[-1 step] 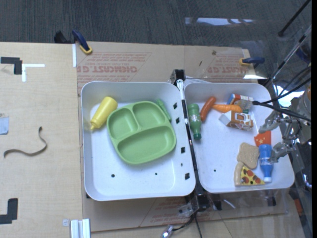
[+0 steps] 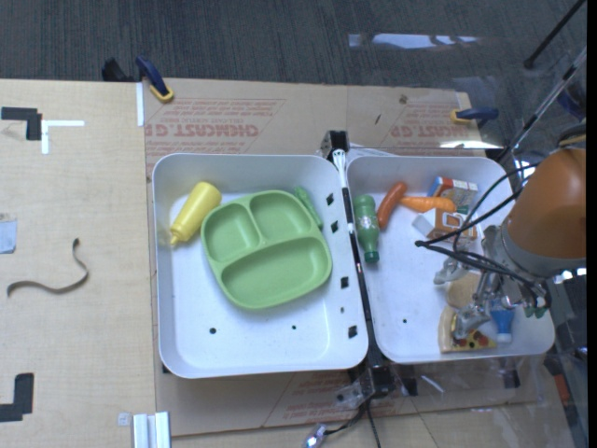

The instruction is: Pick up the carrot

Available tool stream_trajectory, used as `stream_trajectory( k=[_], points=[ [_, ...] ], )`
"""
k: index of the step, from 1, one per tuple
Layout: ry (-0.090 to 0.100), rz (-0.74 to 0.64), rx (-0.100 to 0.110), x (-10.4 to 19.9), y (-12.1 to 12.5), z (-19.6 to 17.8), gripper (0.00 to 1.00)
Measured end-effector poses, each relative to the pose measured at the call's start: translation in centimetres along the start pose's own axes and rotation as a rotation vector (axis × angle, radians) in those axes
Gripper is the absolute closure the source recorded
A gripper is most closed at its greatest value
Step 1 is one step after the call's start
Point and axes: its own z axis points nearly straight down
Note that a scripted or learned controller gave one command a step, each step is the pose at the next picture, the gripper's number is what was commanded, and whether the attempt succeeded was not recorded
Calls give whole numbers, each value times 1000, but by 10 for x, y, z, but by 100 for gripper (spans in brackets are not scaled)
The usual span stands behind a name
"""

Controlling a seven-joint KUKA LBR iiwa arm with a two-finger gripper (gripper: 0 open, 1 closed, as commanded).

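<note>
I see the right bin (image 2: 401, 339) crowded along its far and right sides; the left bin (image 2: 187, 343) carries a green divided plate (image 2: 269, 248) and a yellow bottle (image 2: 193, 211). The gripper (image 2: 478, 314) sits low over clutter at the near right; its state I cannot tell. The carrot (image 2: 390, 203) lies at the far wall beside the green bottle (image 2: 366, 227), untouched, well apart from the gripper.

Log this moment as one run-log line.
task: pick up carrot | carrot: right bin, far side, not held | gripper: low over bin's near right clutter | stage: not grasped
</note>
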Motion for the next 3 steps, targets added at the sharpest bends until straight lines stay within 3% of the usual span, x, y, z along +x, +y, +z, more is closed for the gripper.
stream_trajectory(
  k=[1,2,3],
  points=[
    [2,-185,-1,-48,27,1,0],
    [3,-149,0,-138,-22,-22,0],
    [-5,-151,3,-141,-21,-34,100]
  ],
)
